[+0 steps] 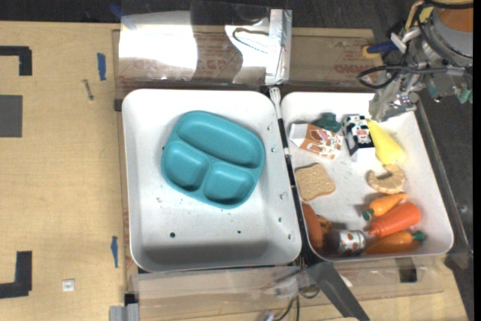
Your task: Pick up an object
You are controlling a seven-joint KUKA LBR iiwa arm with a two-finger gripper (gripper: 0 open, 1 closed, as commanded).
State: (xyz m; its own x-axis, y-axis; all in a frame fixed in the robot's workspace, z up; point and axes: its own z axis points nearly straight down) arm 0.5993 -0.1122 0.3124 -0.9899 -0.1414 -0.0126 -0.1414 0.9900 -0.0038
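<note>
Arm poised over the right bin's far corner, toys untouched below.

The left bin [143,237] holds a teal divided plate [213,156]. The right bin [436,184] holds carrots [394,218], a banana [385,144], a bread slice [315,180] and a small bottle [347,240]. The gripper [392,100] hangs at the far rim; I cannot tell its fingers' state.

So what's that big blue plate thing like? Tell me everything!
The teal plate looks like smooth plastic, oval and split into three sections: one long one and two smaller ones. It sits turned at a slant in the middle of the left white bin, right side up, alone, with nothing in it or touching it.
</note>
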